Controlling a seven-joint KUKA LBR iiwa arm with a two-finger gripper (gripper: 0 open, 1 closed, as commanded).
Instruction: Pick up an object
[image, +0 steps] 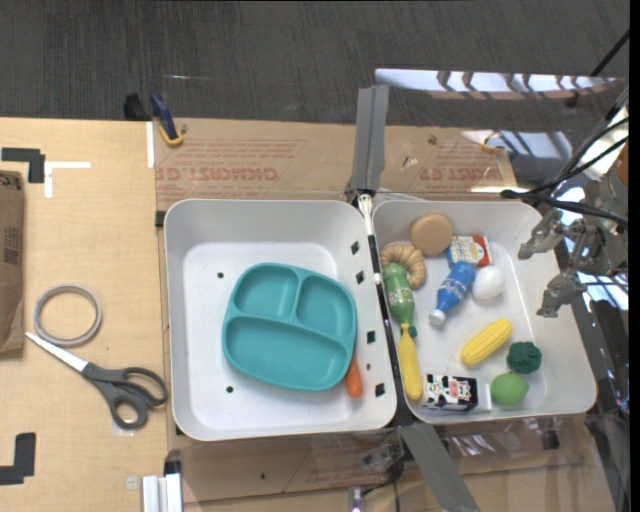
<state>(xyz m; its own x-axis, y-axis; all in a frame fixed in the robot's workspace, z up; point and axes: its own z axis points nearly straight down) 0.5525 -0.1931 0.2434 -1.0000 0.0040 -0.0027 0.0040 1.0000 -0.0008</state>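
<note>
We are at the approach step: our gripper (556, 262) hangs at the right bin's (575, 375) right rim with nothing between its spread fingers. Nearest lie the white egg (488, 284) and the corn cob (486, 341), so next we judge it must swing left and descend.

Gripper (556, 270): grey metal fingers, black cables looping above, beside the right bin's (572, 345) rim.

Teal tray (290, 328) in left bin (190, 300) — toy foods fill right bin (560, 395), gripper (556, 265) over right rim.
</note>
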